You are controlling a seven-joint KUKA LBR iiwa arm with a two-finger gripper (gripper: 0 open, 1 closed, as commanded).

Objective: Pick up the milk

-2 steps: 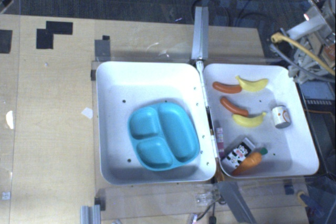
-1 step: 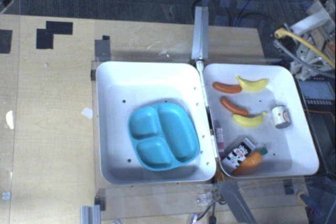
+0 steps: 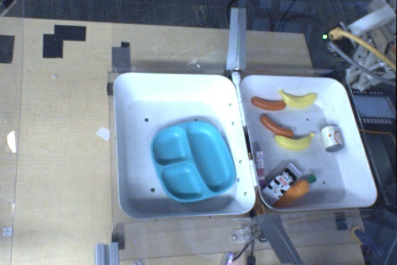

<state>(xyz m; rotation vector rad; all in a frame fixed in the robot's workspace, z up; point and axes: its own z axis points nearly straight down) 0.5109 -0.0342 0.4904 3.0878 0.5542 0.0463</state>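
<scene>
Two bins: blue tray (image 3: 194, 160) left, milk (image 3: 283, 180) among food right.

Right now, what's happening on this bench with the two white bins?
Nothing is being handled at this moment. The milk carton lies in the right bin, touching the carrot, with two sausages, two bananas and a small can nearby. A blue divided tray sits in the left bin. The milk has not been picked up yet.
</scene>
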